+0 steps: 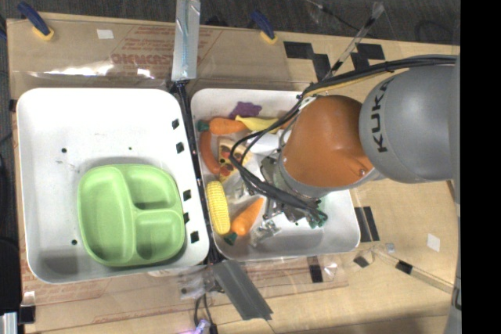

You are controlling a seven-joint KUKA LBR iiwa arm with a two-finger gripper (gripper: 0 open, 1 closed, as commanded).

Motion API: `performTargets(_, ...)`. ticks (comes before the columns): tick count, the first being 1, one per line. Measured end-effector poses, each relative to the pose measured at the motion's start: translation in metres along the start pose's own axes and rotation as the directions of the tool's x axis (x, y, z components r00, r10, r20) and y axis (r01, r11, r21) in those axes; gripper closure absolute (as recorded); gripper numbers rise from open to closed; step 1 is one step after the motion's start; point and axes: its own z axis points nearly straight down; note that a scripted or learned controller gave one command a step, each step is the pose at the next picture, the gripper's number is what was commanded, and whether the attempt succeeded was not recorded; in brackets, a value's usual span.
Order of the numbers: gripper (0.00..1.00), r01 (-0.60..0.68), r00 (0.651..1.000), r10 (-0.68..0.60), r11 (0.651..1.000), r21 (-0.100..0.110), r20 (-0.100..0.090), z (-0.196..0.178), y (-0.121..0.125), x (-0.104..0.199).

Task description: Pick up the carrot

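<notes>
Whether the jaws are wide or narrow I cannot tell: the gripper (270, 224) hangs low in the right bin (344, 235), its metal end half buried under cables and the orange wrist band (327, 143) of the grey arm (411, 125). Just beside that end, on its left, lies the carrot (247, 217), a short tapered orange piece pointing down-left; nothing shows it between the jaws. Against the carrot's left side rests one ear of corn (218, 207), yellow and knobbly, along the bin's left wall. Higher in the same bin sit a long curved orange-red piece (208, 153), another orange piece (228, 125), a yellow piece (258, 122) and one small purple item (247, 109), all of smooth toy-like plastic. Two shallow white bins stand side by side. One thing lies in the left bin (47, 137): a pale green plate (131, 211) with three compartments and rounded corners.
</notes>
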Motion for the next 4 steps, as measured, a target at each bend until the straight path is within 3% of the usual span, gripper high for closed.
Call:
performTargets(1,0.0,0.094,0.996,-0.094,0.996,0.006,-0.001,-0.001,-0.002,-0.006)
performTargets(2,0.0,0.281,0.96,-0.281,0.96,0.012,0.0,-0.003,-0.008,-0.015)
performTargets(3,0.0,0.553,0.833,-0.554,0.833,0.021,0.0,-0.006,-0.003,0.001)
performTargets(4,0.0,0.746,0.666,-0.746,0.666,0.03,0.004,-0.007,-0.004,0.004)
